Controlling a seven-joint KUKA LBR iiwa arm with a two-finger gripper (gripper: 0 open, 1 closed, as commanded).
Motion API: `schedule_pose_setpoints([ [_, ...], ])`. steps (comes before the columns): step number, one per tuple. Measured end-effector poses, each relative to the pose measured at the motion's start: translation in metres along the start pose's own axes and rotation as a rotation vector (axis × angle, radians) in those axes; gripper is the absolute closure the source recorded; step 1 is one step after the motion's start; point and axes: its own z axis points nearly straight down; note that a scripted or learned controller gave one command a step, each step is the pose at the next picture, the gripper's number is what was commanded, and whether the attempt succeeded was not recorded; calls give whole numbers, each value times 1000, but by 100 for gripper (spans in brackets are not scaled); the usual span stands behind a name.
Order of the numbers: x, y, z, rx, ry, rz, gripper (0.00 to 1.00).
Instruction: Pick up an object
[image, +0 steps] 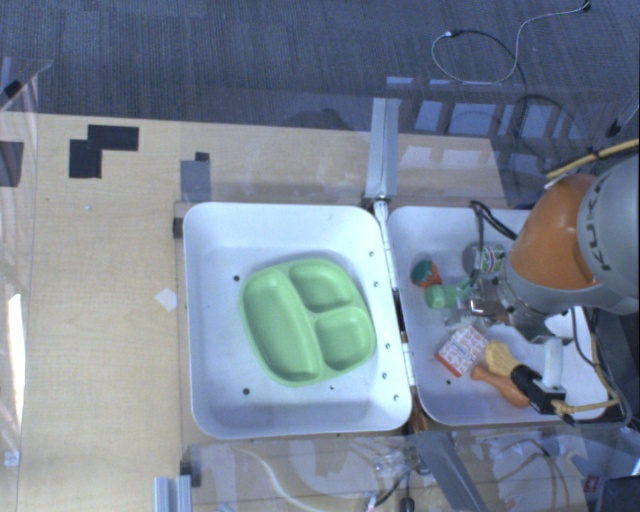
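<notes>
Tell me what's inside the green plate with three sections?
Nothing shows in the green three-section plastic plate; all three hollows look bare. It lies in the left white bin, and the bin floor beneath it is covered.

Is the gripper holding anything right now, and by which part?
Cannot be told: the gripper sits low over the green object in the right bin, its tips hidden.

bins: smooth white plastic; tray: matt green plastic; bench: pale wood
</notes>
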Motion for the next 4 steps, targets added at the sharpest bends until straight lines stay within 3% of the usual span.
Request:
schedule_pose_setpoints([
  [1,78,80,-83,16,-1,-55,100],
  [2,78,80,-82,17,-1,-55,0],
  [3,20,66,2,15,0,-147,0],
  [4,-25,-39,11,11,-2,-242,0],
])
